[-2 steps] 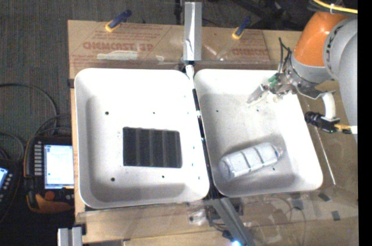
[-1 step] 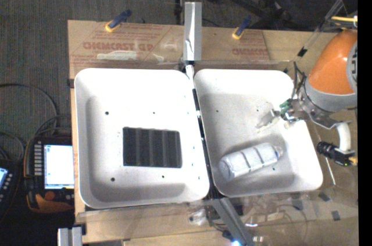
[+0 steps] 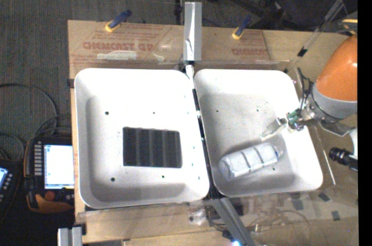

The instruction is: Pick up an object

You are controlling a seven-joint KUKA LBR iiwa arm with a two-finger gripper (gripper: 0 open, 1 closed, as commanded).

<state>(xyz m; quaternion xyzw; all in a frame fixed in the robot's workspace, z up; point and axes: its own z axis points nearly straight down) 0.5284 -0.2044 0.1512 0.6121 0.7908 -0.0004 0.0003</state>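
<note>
A clear plastic bottle [image 3: 250, 160] lies on its side near the front wall of the right bin [image 3: 232, 88]. A black ribbed rectangular pad [image 3: 152, 148] lies flat in the middle of the left bin [image 3: 93, 93]. My gripper [image 3: 274, 128] reaches in over the right bin's right side, just above and to the right of the bottle and apart from it. Nothing shows in its grasp. The arm's orange band [image 3: 344, 73] is at the right edge of the view.
The two bins touch along a central ridge [image 3: 197, 117]. A metal post [image 3: 192, 29] stands behind them on the wooden board, with two clamps [image 3: 118, 20] at the back. A pendant with a screen [image 3: 49, 172] lies on the floor to the left.
</note>
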